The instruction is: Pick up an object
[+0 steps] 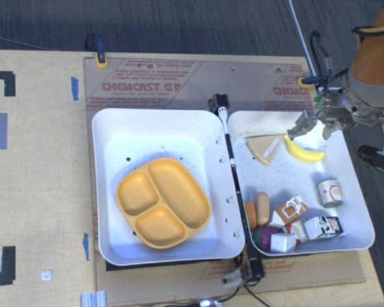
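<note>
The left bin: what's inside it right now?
The left bin holds one yellow divided tray, three compartments, nothing visible in them. Bare white floor shows around it. Whatever lies beneath the tray is covered and cannot be seen.

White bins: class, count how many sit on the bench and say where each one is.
2. The left bin holds a yellow divided tray. The right bin holds the banana and other small items, with the gripper above its far edge.
</note>
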Robot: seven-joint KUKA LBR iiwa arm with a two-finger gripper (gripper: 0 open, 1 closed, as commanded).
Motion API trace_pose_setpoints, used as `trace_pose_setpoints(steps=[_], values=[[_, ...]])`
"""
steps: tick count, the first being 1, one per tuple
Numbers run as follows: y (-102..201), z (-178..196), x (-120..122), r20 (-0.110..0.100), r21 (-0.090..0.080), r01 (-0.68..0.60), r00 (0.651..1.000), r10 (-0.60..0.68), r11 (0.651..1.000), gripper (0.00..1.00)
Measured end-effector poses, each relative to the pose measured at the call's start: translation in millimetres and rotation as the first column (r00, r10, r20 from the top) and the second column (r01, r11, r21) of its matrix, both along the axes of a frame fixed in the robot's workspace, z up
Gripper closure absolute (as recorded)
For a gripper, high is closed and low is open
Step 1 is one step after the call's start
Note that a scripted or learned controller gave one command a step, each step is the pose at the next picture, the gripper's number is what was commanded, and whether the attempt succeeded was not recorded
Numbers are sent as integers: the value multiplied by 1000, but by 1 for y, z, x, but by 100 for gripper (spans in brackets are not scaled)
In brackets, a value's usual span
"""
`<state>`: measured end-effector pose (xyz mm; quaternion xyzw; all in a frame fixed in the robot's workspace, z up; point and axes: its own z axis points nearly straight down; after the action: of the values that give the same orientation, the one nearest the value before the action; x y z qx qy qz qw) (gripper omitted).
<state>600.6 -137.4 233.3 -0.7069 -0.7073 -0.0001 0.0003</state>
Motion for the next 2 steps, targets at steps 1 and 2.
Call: trace_pose_setpoints(steps=[1,2], values=[[37,-80,-53,0,0,1,1000,-1,1000,0],[22,-140,-99,3,-1,0,1000,0,1000,0]])
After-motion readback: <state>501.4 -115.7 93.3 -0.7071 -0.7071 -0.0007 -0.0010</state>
